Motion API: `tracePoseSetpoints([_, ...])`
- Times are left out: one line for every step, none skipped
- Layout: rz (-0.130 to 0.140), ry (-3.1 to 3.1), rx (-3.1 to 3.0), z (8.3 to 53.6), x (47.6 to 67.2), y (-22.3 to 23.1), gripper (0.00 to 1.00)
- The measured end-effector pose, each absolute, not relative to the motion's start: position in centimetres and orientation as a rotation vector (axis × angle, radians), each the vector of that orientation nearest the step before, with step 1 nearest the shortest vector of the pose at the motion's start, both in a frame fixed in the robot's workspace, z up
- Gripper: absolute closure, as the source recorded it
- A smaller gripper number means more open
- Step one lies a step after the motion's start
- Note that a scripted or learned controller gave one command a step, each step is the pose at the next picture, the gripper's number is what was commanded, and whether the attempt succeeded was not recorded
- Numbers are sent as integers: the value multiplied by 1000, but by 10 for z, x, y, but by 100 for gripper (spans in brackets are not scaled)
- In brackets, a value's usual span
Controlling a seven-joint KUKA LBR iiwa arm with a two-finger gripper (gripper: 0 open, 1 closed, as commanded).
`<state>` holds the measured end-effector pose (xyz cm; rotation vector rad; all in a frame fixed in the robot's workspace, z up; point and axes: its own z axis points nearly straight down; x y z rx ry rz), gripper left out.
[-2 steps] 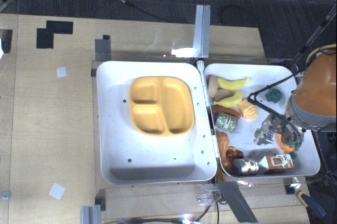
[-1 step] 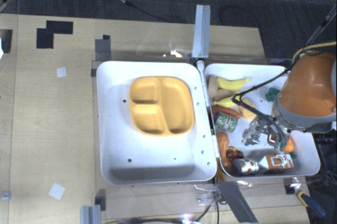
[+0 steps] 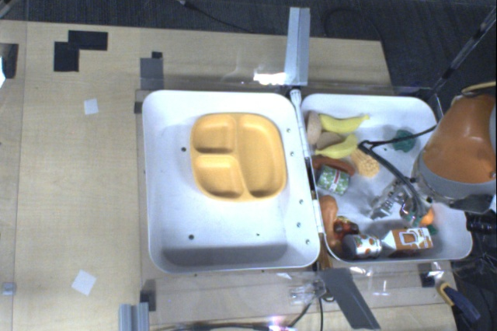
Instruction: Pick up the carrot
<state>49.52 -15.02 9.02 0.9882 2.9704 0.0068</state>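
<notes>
While the arm [image 3: 466, 147] leans in from three o'clock, its orange band hanging over the right bin [image 3: 446, 248], the gripper [image 3: 394, 201] is down low among the clutter, around the middle of that bin. It is a tangle of metal from this angle, and I honestly cannot tell how it is set or whether it has anything at all.

And the carrot [image 3: 329, 210]? My best read is the orange piece lying against the bin's nine o'clock wall, down toward seven o'clock, just beside a dark, reddish item [image 3: 342, 228]. It sits near the gripper but apart from it, off to the nine o'clock side. Nothing is lifted.

Plenty of company in there: bananas [image 3: 342, 124] up at eleven o'clock, a green-labelled can [image 3: 334, 180] just above the carrot, a teal piece [image 3: 403, 140] at one o'clock, a bottle [image 3: 362, 246] and an orange carton [image 3: 411, 239] along the six o'clock wall. Something small and orange [image 3: 425, 217] lies right by the gripper too, so a wrong pick looks possible.

Over in the left bin [image 3: 167, 166], a yellow divided tray [image 3: 236, 155] sits alone.

So, as I judge it, the pick is not made. What remains is getting over to the carrot, closing on it cleanly and raising it clear.
</notes>
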Motion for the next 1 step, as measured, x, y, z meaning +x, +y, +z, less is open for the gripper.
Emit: tracePoseSetpoints([-1,3021,831,101,489,-207,100])
